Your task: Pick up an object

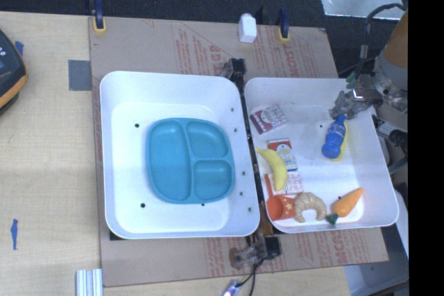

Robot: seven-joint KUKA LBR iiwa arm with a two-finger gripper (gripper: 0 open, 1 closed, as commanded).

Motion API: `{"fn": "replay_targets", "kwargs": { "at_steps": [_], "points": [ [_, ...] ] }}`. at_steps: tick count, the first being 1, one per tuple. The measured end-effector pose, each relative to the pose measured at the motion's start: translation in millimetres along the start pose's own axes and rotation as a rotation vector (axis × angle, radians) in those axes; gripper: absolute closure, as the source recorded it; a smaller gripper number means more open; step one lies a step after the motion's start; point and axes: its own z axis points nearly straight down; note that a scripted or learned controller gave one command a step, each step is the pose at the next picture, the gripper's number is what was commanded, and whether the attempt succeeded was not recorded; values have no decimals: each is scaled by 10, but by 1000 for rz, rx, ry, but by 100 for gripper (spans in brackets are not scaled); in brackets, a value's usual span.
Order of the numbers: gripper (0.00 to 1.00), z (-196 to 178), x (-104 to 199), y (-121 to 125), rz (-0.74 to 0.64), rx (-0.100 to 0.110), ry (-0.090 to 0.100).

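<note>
The bench (48,170) carries two shallow white bins side by side on a brown cardboard sheet (173,52). The left bin (114,149) holds a blue divided plate (189,160), lying flat near the bin's centre. The right bin (378,149) holds all loose objects. Taking the right bin as landmark: a blue bottle (334,139) lies in its upper right area, with the neck pointing toward the far right corner; a red-and-white packet (268,118) lies in its upper left area; a banana (273,167) lies along its left wall; a small carton (282,151) lies just beside the banana, toward the bin's centre; a flat red packet (279,206) lies in the near left corner; a croissant (310,205) rests near the near wall, touching the red packet; a carrot (345,204) lies near the near right corner, just beside the croissant. The gripper (345,106) is positioned over the far right part of the right bin, directly above the neck end of the bottle. Whether the fingers are spread or closed cannot be determined, nor whether they contact the bottle. Two blue clamps (97,12) secure the sheet along its far edge.
</note>
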Motion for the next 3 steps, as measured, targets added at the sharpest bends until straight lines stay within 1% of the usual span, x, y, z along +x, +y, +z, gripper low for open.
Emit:
{"fn": "replay_targets", "kwargs": {
  "at_steps": [1, 2, 3],
  "points": [
    [100, -482, 463, 403, -1, 0, 1],
    [100, -625, 975, 428, -1, 1, 0],
    [100, -622, 1450, 105, -3, 3, 0]
  ]
}}
